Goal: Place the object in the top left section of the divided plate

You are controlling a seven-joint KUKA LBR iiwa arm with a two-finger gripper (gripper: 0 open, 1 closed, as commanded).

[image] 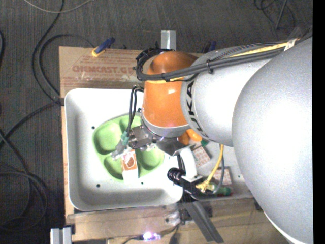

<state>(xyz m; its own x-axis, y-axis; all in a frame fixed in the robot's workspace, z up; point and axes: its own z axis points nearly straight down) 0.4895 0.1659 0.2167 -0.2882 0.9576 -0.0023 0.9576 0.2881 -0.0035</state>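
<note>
1. Hanging over the green divided plate [109, 136], with the end effector [127, 147] low above its middle.
2. Lying just below the end effector, a small white and orange card-like object [130, 165], on the plate's lower part.
3. Cannot tell whether clenched or released.
4. Sitting under both, a white bin [81, 187] on the bench.
</note>
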